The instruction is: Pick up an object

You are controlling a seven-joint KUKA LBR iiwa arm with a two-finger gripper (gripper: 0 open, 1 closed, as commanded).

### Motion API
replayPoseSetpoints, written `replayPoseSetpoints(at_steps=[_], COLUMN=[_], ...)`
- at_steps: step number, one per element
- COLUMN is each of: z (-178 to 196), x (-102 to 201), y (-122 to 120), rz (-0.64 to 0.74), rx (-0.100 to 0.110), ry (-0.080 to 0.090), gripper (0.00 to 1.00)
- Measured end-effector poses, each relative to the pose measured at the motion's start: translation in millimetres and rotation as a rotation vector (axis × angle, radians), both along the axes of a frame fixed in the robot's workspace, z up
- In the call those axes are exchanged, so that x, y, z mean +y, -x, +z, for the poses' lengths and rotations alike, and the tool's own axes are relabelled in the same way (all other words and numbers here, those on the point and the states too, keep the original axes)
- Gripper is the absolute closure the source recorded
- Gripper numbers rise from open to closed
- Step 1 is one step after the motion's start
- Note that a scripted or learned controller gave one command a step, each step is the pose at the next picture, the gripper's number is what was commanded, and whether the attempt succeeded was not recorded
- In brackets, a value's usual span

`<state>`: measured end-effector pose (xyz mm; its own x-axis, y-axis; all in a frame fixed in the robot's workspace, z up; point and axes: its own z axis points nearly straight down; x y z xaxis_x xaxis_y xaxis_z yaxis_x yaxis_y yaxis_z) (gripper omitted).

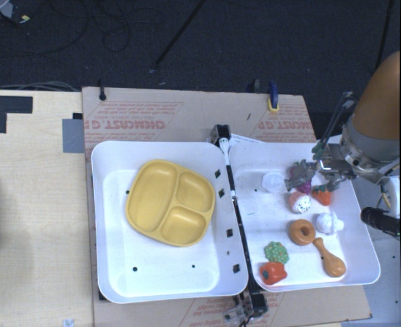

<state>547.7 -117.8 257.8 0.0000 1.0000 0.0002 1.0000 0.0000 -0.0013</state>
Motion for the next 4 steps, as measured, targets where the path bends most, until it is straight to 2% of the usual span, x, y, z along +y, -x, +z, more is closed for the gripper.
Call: replayPoseSetpoints(at_steps=[1, 2, 3, 4], z=[-142.0, -172.2, -170.4, -160.0], x=[-54.7, -54.7, -48.1, -51.0], y=[15.1, -10.8, 18.6, 17.9], rz=[-0.004, -0.001, -0.001, -0.008], rx=[0.011, 0.0, 0.003, 0.001], ry=[-0.001, -0.001, -0.001, -0.001], gripper=[0.0, 0.0, 0.0, 1.0])
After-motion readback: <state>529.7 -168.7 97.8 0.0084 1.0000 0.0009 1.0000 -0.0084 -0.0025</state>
